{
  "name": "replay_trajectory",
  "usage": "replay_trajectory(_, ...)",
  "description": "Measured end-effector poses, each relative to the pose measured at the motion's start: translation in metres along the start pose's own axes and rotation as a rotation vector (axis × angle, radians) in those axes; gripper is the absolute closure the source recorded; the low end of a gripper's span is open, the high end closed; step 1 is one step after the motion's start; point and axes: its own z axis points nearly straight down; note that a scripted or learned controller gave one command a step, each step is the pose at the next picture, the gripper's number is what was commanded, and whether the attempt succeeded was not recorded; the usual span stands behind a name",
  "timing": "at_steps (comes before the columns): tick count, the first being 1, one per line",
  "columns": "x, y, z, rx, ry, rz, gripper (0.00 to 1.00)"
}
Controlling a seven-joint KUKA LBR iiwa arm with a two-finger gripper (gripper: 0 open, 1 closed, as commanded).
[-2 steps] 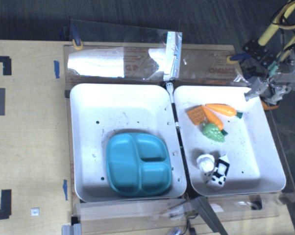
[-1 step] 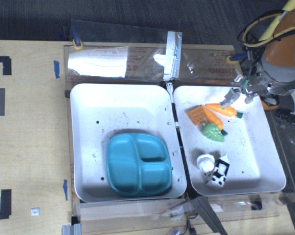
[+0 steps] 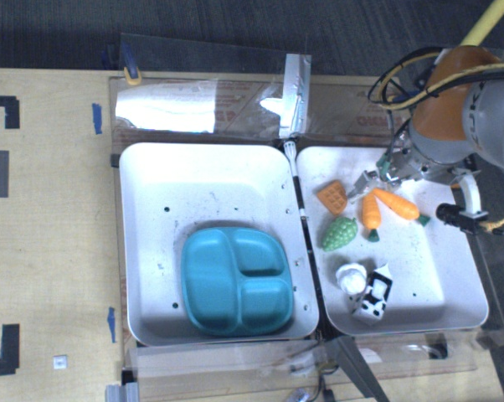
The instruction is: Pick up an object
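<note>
The right bin [image 3: 457, 266] holds several small toys. An orange waffle piece [image 3: 332, 196] lies at its upper left. Two orange carrots lie beside it, one upright [image 3: 370, 212] and one slanting right [image 3: 398, 204]. Below them sit a green bumpy fruit [image 3: 339, 233], a white round piece [image 3: 350, 278] and a black-and-white toy [image 3: 374, 294]. My gripper [image 3: 374, 177] hangs low over the bin's upper part, just above the carrots and right of the waffle piece. Nothing visibly hangs from it.
The left bin [image 3: 143, 191] holds a blue divided plate [image 3: 235, 281] at its lower middle. A ridge [image 3: 302, 224] separates the two bins. The grey arm with its orange band [image 3: 449, 99] and cables comes in over the right bin's upper right corner.
</note>
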Motion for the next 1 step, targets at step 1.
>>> replay_trajectory(1,-0.0209,0.0076,-0.1364,-0.005,-0.002,0.093,0.00)
